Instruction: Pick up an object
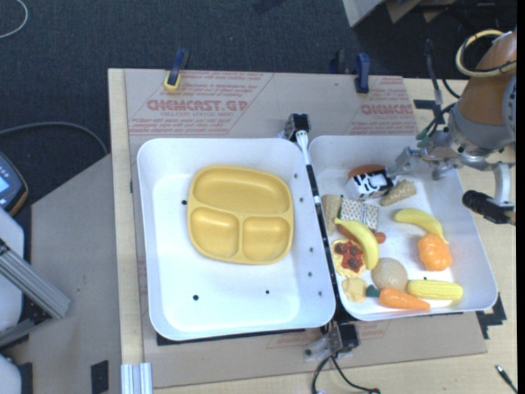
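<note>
The tool (404, 161) hangs just beside the black-and-white toy (370, 182), grip unclear to me, and must next drop onto it

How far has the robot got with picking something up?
Nothing looks lifted yet: the toy food all lies in the right bin. The arm's tool is low at that bin's far edge, near the black-and-white toy. Gripping and raising something remain. The yellow tray sits in the left bin.
</note>
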`<state>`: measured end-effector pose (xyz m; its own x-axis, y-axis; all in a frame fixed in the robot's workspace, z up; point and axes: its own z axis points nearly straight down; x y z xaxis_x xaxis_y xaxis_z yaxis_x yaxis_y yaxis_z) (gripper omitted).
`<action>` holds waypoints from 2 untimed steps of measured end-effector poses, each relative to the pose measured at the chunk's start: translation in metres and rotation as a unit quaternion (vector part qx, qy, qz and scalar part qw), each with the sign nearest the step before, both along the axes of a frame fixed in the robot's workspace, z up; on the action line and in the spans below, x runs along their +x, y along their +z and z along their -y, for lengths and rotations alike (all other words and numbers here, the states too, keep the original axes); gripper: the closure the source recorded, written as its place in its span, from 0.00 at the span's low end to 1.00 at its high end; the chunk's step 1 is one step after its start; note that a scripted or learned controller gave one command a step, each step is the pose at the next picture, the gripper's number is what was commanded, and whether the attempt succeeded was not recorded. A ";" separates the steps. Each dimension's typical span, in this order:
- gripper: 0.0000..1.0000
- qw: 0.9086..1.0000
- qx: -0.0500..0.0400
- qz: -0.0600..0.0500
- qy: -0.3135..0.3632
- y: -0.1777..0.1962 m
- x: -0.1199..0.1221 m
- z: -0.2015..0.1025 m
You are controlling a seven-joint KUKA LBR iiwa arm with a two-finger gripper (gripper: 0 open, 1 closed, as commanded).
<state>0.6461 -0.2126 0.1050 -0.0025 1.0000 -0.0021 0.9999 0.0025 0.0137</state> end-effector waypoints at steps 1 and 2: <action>1.00 1.000 -0.001 0.005 -0.001 0.013 0.003 0.000; 1.00 1.000 0.000 -0.005 -0.001 0.057 0.007 0.005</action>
